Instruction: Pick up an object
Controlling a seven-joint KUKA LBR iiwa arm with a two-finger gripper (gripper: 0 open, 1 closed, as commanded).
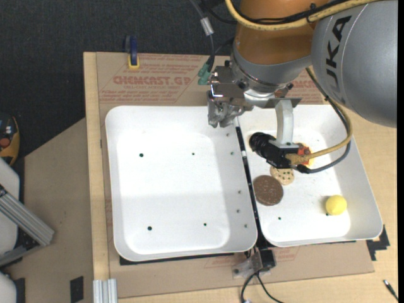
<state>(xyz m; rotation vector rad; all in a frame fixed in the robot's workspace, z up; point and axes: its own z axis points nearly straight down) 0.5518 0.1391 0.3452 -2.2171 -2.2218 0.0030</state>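
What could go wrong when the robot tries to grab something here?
The brown disc and the pale cracker-like piece touch each other, so a grab might catch both or push one away. The yellow ball sits alone near the right bin's corner and could roll off if nudged. The gripper hangs over the seam between the bins, so coming down there could hit a rim.

Red print "CHEMCAST G.P" ran along the far edge of the brown board [165,79] under the bins, with smaller red lines beneath it too fine to read. The grey arm [363,49] carried large black letters, "KA" readable, the rest cut off at the frame's top.
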